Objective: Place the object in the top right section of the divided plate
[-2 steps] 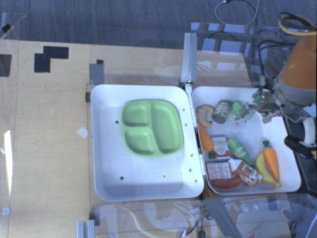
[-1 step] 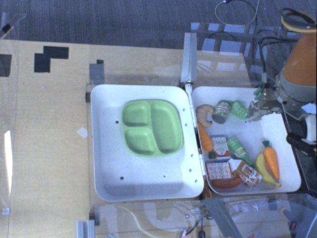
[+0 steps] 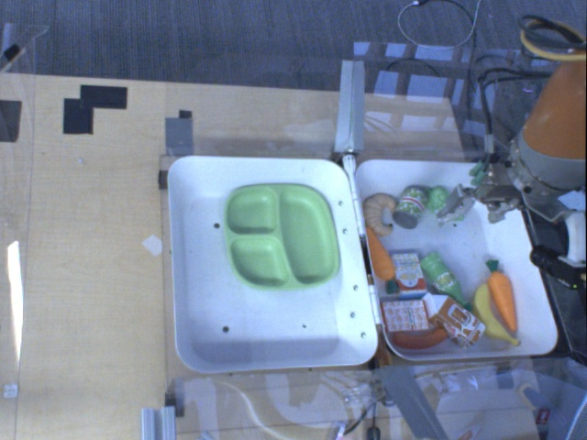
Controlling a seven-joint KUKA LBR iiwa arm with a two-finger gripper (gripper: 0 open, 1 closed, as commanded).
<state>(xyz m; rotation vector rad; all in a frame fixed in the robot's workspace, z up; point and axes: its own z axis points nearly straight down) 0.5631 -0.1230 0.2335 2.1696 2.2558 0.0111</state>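
— Arm pose? 
— Reached in from the right, the gripper is held low over the right bin, beside a green can. Jaw state cannot be told. 
— Plate? 
— The divided plate is seated in the left bin.

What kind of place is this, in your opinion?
Most likely a robotics lab test bench, not a kitchen. Two white bins sit on a wooden bench; one holds a green divided plate, the other toy food such as a carrot. Loose cables lie on the carpet behind.
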